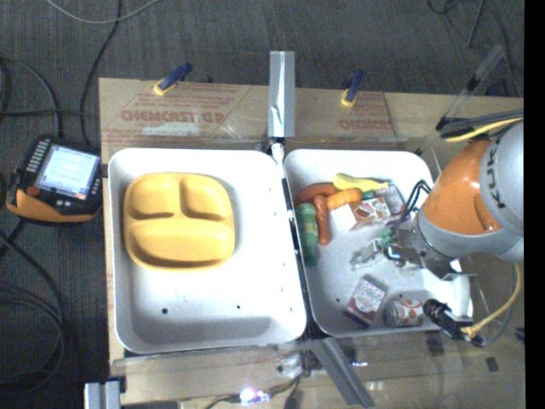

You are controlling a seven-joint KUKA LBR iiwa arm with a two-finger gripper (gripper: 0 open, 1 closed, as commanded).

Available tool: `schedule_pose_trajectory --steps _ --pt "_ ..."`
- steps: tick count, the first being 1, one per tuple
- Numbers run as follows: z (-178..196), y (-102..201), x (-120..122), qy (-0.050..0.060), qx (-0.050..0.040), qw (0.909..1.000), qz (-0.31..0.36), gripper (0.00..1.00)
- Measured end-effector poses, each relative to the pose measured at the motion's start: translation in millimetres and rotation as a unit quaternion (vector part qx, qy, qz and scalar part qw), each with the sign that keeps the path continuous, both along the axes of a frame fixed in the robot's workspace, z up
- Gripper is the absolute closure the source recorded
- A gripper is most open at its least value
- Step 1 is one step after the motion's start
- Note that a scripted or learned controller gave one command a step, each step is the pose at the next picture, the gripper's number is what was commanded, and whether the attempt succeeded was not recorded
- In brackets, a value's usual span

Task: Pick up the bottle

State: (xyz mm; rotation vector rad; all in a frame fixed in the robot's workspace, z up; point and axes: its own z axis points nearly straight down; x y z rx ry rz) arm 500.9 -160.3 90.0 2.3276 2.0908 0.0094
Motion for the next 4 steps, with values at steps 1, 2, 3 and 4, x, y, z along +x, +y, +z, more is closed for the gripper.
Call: schedule_pose_trajectory --steps 1,2,3,4 --pt "-1.2 -19.3 94.4 0.002 0.0002 0.9980 -0.063 0.00" --pt "9.0 -19.9 94.4 0.002 -0.0019 0.9981 -0.062 1.00" --pt "9.0 -20.3 94.3 0.002 -0.0028 0.9981 -0.062 0.00" --pt "-0.2 0.2 47.9 0.000 -0.0001 0.9932 -0.116 0.00"
